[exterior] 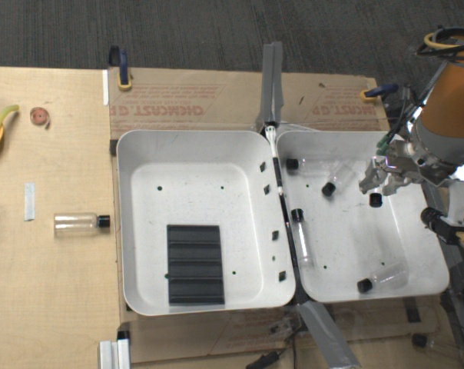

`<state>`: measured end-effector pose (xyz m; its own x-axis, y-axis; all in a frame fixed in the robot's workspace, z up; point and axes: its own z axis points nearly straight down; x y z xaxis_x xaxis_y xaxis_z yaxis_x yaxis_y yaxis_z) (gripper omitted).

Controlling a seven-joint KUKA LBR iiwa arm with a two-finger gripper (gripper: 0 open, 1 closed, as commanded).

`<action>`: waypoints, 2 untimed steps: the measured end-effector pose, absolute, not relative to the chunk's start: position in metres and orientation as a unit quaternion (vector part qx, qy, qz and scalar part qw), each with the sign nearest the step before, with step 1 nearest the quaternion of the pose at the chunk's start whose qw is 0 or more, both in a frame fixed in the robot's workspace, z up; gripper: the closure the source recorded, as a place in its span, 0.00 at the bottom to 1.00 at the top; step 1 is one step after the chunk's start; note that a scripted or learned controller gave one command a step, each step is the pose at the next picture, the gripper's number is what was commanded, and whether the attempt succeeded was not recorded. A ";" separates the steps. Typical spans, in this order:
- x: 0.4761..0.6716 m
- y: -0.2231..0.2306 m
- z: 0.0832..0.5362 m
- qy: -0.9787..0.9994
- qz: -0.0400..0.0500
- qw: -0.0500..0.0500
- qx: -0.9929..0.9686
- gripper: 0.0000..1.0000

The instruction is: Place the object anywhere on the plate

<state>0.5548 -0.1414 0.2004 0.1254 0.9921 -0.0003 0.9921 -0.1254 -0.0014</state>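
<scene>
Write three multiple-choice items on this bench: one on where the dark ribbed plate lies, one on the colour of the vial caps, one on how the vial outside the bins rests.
1. Where does the dark ribbed plate lie?
A. In the left bin
B. In the right bin
C. On the bench outside both bins

2. What colour are the caps of the clear vials in the right bin?
A. White
B. Black
C. Orange

3. How does the clear vial on the bench left of the bins rest?
A. Upright
B. On its side
C. Held in the end effector

Answers: 1 A, the plate sits near the left bin's front wall. 2 B, each cap shows black. 3 B, its length lies flat on the wood.
</scene>
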 end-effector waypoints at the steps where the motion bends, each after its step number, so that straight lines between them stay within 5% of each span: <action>1: 0.555 -0.141 0.200 -0.661 0.001 0.000 -0.750 0.00; 2: 0.658 -0.197 0.175 -0.625 0.002 0.000 -0.780 0.00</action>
<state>0.6584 -0.1966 0.1752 0.2183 0.9759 -0.0022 0.9759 -0.2183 -0.0022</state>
